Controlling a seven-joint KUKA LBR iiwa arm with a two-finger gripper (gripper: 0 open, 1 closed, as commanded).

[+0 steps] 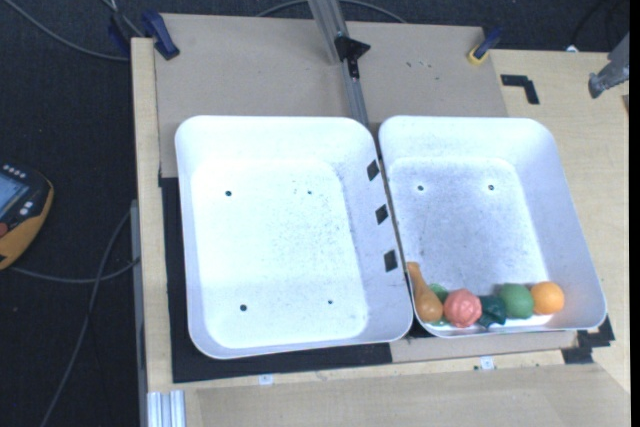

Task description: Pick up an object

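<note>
Even overhead light, soft shadows, slightly grainy, mild blur

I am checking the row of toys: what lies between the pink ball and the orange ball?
In the camera view, a green ball lies between the pink ball and the orange ball, with a dark teal piece beside it.

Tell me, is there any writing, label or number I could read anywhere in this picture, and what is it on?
None can be read.
The handheld device at the left edge has a lit screen, but whatever it shows is too small and blurred to make out.
The white bins carry only dark dots and specks, no text.
The toys in the right bin bear no visible labels.
</note>
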